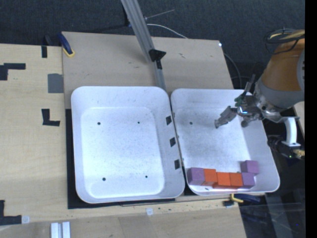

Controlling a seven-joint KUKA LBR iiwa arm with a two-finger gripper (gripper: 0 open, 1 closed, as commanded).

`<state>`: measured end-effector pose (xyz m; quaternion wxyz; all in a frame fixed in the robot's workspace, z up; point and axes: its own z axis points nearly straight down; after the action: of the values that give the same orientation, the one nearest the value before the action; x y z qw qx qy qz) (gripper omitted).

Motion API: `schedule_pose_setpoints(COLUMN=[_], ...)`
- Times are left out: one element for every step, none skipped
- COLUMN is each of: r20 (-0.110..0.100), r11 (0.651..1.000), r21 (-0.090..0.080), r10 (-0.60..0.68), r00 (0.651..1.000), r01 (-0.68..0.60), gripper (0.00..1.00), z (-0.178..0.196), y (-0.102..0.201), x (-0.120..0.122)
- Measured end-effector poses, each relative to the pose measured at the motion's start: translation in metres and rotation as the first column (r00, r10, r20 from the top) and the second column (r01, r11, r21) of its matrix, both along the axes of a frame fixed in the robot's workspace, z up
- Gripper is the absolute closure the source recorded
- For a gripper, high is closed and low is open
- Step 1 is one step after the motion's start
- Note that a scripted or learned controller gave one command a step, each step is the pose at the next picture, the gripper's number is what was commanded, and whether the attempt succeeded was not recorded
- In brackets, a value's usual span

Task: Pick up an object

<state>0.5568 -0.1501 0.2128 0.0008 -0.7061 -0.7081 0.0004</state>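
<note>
Two shallow white bins sit side by side on the pale wooden desk [29,133]. The left bin [79,133] is a rounded rectangle of smooth, glossy plastic, finely speckled, with four small dark dots on its floor. Touching its right rim is the right bin [198,108], of the same make and speckle.

Along the near wall of the right bin lies a row of small blocks, five by count, though the orange ones merge and could be more. From the left: one purple block [196,175] in the near-left part of that bin, then two orange blocks [223,179] touching it and each other, then a purple block [247,180], and a further purple block [251,166] just behind that one. All are matte cubes with squared edges, packed tightly against the bin's near rim.

Over the far-right part of the right bin hangs the tool [225,117], dark metal, its fingers close together with nothing between them, well apart from the blocks. Behind it rises the grey arm [280,90] with its orange band.
</note>
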Motion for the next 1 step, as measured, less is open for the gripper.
schedule_pose_setpoints(r20=[0.002], r11=[1.000], r21=[0.003], r10=[0.008], r00=[1.000], r01=[-0.008], gripper=[0.00], z=[0.0323], y=[0.1293], x=[-0.0040])
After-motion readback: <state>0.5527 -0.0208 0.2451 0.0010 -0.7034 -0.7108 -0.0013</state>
